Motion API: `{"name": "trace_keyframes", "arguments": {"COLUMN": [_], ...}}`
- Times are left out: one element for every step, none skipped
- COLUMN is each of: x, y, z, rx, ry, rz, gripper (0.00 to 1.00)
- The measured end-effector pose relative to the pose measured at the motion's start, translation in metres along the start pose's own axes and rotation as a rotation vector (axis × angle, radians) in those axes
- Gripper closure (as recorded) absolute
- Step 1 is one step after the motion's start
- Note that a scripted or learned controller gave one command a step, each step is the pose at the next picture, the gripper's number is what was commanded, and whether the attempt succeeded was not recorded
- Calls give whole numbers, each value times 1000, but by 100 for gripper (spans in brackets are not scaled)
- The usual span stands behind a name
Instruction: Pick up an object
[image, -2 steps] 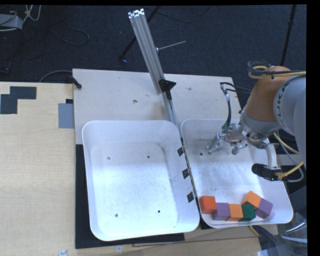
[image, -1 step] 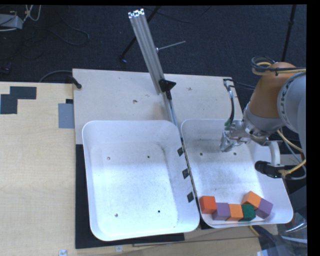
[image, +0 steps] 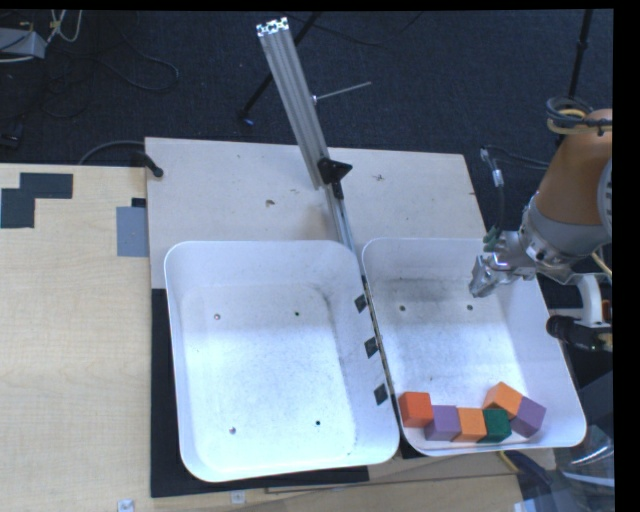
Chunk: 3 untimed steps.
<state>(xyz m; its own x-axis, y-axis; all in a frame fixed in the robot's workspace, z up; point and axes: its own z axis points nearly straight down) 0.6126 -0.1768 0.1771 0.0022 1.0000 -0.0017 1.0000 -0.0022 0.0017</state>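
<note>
Several small blocks lie bunched at the near edge of the right bin (image: 450, 310): an orange block (image: 416, 408), a purple block (image: 441, 422), another orange block (image: 471, 424), a green block (image: 495, 424), an orange block (image: 506, 398) behind it and a purple block (image: 528, 416) at the right end. My gripper (image: 484, 277) hangs over the far right part of that bin, well back from the blocks, with nothing visible in it.
The left bin (image: 265, 360) sits beside the right one, with a divider carrying black clips (image: 370, 345) between them. A slanted aluminium rail (image: 300, 110) rises behind the bins. Light wooden bench top lies to the left.
</note>
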Motion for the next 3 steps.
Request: {"name": "trace_keyframes", "arguments": {"x": [93, 31, 106], "y": [6, -13, -40], "z": [-84, -40, -50], "rx": [-5, 9, 6], "ry": [4, 0, 6], "rz": [-10, 3, -8], "gripper": [100, 100, 100]}}
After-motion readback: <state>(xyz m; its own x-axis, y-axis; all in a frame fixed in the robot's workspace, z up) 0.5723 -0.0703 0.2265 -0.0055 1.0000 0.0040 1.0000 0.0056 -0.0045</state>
